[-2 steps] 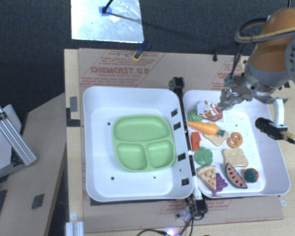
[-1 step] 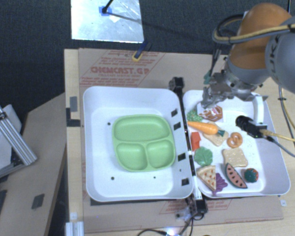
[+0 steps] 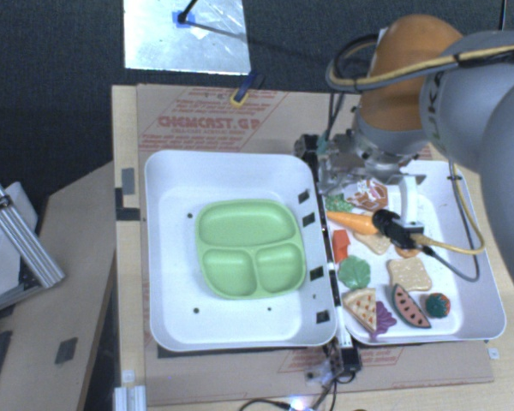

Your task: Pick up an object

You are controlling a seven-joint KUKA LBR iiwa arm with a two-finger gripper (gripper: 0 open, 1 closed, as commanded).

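My gripper hangs low over the far left corner of the right bin, under the orange wrist band. Toy foods lie just in front of it. There is a round red-and-white slice, an orange carrot, a red block and a green leafy piece. Nearer the front are a slice of toast, a pizza wedge, a watermelon slice and a strawberry. I see nothing lifted off the bin floor.
The left bin holds a green divided plate. A yellow cable loops from the arm over the right bin's middle. The divider between the bins runs close to the gripper's left.
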